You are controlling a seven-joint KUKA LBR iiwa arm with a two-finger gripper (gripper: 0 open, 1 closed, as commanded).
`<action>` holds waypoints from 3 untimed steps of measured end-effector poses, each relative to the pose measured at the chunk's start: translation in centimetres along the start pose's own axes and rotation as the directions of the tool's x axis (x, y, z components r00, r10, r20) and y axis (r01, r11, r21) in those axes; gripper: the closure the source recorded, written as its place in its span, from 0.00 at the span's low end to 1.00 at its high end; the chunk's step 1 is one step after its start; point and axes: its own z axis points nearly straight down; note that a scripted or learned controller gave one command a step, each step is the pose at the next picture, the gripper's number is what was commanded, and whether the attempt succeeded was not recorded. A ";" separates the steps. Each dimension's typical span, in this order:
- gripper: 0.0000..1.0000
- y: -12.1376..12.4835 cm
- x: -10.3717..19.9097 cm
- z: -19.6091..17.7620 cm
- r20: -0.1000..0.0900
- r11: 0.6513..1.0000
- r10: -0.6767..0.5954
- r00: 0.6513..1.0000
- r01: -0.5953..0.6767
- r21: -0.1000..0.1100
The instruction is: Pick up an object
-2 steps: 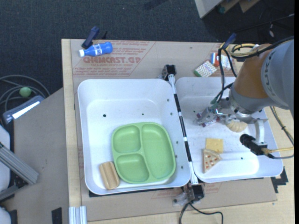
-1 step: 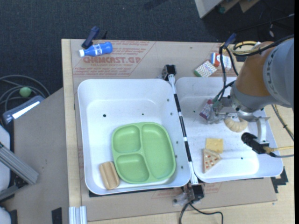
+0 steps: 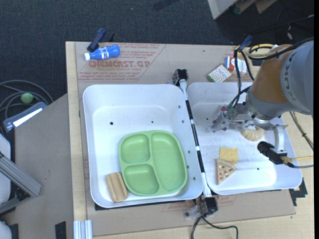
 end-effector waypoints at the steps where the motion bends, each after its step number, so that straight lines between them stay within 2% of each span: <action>1: 0.00 -9.1 0.6 1.0 -0.002 1.000 0.003 1.000 -0.003 0.004; 2: 0.00 -1.9 -0.9 1.0 -0.001 1.000 0.000 1.000 0.000 0.001; 3: 0.00 -9.4 0.2 -1.7 -0.002 1.000 0.002 1.000 -0.002 0.004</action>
